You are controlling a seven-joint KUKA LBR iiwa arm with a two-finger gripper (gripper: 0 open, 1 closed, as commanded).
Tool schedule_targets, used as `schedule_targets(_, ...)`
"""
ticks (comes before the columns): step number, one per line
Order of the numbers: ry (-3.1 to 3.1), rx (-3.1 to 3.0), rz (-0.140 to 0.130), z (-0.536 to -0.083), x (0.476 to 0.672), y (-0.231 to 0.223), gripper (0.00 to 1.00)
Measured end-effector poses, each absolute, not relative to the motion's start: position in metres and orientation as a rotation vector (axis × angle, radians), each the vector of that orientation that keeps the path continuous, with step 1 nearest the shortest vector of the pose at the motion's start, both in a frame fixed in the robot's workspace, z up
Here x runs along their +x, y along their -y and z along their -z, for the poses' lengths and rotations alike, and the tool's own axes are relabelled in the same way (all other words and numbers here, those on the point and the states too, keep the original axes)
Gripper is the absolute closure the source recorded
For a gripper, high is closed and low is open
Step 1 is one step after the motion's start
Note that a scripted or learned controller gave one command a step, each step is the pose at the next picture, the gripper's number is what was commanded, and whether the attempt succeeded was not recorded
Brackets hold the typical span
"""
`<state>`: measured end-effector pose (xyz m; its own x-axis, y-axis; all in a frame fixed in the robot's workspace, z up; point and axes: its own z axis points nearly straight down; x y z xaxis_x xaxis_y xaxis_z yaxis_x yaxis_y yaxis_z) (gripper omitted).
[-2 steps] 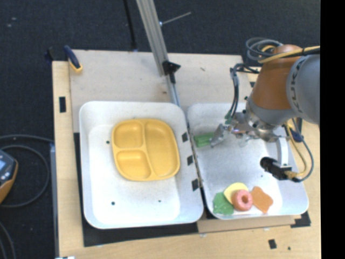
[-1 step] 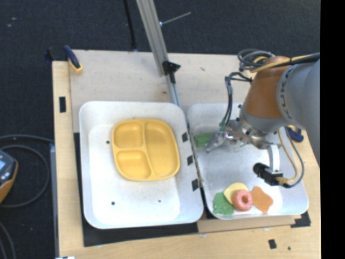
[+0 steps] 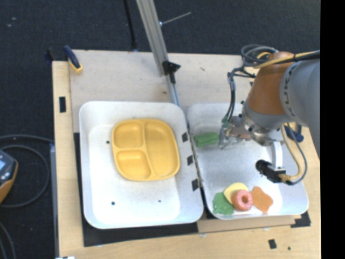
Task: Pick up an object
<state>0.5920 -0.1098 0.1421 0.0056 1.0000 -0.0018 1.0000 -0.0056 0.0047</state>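
Observation:
A small green block (image 3: 205,140) lies near the left wall of the right bin (image 3: 242,169). My gripper (image 3: 223,137) hangs just to its right, low over the bin floor, close to the block's right end. At the bin's front edge sits a cluster of toys: a green piece (image 3: 221,204), a yellow piece (image 3: 235,190), a pink ring (image 3: 242,200) and an orange piece (image 3: 262,199). The grey arm with its orange band (image 3: 269,90) reaches in from the right.
The left bin (image 3: 97,198) holds a yellow three-compartment plate (image 3: 145,148). A slanted metal pole (image 3: 153,28) rises behind the bins. Cables loop round the wrist at the right bin's right side.

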Motion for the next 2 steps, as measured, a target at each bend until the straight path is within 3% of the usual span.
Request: schedule_targets(2, -2.218, 2.217, -0.005, -0.229, 0.590, 0.113, 1.00)
